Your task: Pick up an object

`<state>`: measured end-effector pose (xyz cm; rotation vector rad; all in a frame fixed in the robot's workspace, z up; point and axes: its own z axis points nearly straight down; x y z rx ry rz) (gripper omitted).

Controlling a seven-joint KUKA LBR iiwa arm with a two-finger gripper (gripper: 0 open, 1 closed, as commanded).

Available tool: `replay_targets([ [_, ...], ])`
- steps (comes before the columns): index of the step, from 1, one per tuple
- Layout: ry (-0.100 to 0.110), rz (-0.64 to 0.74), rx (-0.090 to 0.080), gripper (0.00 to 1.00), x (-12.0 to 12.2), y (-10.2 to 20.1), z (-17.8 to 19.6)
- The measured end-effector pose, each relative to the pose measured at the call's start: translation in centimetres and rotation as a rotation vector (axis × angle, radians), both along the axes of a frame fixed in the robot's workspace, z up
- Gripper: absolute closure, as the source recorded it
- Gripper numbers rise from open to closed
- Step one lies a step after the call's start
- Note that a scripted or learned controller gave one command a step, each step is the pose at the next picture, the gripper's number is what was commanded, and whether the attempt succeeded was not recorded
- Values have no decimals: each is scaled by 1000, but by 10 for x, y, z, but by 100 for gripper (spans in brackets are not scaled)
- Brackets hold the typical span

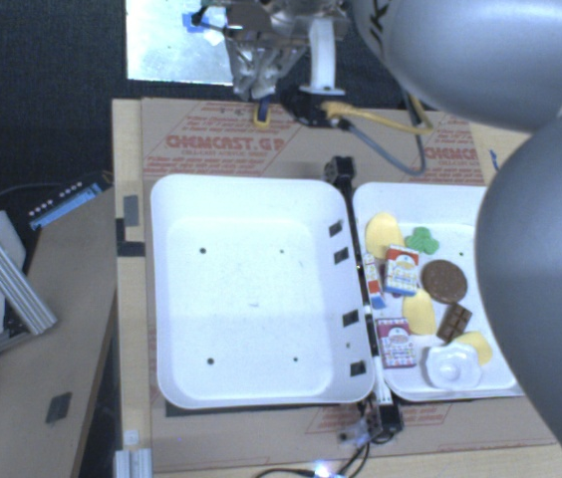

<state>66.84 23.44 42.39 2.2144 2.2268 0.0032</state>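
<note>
The right bin (465, 210) holds several small items: a yellow lemon-like piece (384, 232), a green clover-shaped piece (421, 239), a red-and-white carton (402, 271), a brown round disc (444, 280), a brown chocolate bar (454, 321), a second red carton (393, 343) and a white cup (450, 366). My gripper (258, 86) hangs high at the top of the camera view, beyond the far edge of both bins and above the cardboard sheet. It is well away from the items. A small yellow bit (261, 116) shows just under it.
The left bin (161, 267) sits beside the right one, with black clips (342, 256) along the divide. The grey arm (520, 48) covers the upper right and the right bin's right side. An aluminium rail (7, 277) lies at the left.
</note>
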Motion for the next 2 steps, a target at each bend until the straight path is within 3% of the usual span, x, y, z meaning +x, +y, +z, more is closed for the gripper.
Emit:
replay_targets([
  [2, 0, 1, 0, 100, 0, 0, 23],
])
